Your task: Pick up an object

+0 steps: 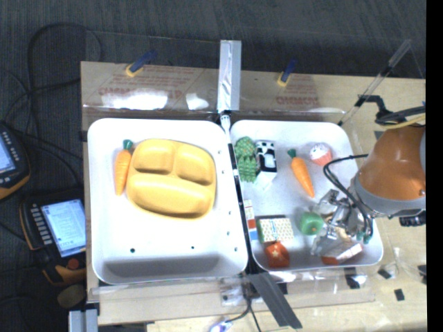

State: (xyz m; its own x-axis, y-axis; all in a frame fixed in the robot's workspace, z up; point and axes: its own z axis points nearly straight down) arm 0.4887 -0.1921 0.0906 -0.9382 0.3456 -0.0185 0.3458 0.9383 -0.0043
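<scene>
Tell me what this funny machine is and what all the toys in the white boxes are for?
It is a robot arm, grey with an orange band, seen by a camera looking down from above. At its end is a gripper, like a two-finger hand, low in the right bin. Its job is to pick up a toy. That bin has a carrot, a small green toy, a red toy and more. The left bin holds a yellow tray with another carrot beside it. I cannot tell if it has grabbed anything.

the grey arm with orange band is cut off at the right edge; it hides part of the right shallow white bin.
</scene>
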